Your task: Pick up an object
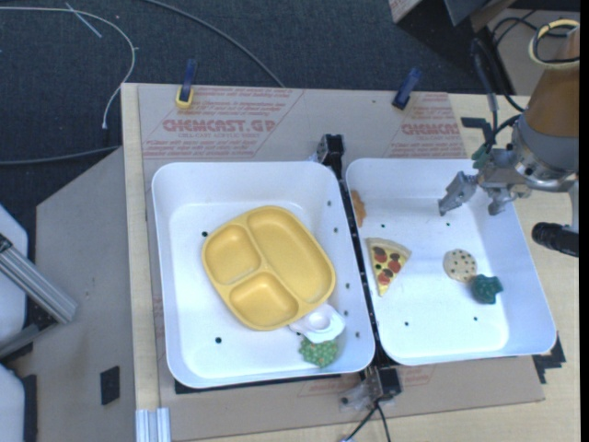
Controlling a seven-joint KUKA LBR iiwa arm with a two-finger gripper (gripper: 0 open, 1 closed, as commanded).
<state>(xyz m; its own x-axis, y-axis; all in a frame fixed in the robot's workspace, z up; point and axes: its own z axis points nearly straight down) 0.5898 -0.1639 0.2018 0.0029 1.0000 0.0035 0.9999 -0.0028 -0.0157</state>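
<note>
The end effector (476,194) hangs over the upper right part of the right bin (405,178), its two fingers spread apart with nothing between them: released, holding no object.

Candidate objects in the right bin lie below the end effector in the picture, toward the near rim. The cookie (459,264) is nearest, with a green broccoli piece (486,288) touching or just beside it on the lower right. The pizza slice (386,263) lies further left, near the divider between the bins, its long axis running roughly from crust at top to point at bottom. A small orange item (358,211) sits against the left wall; too small to identify.

The left bin (175,247) holds a yellow divided plate (267,267), with a white cup-like item (317,321) and a leafy green piece (320,350) at its lower edge.

Judgement: the cookie is the shortest reach. The bin floor around it is open on the left; the broccoli crowds its lower right side, and the right wall is near, which limits finger placement there.
</note>
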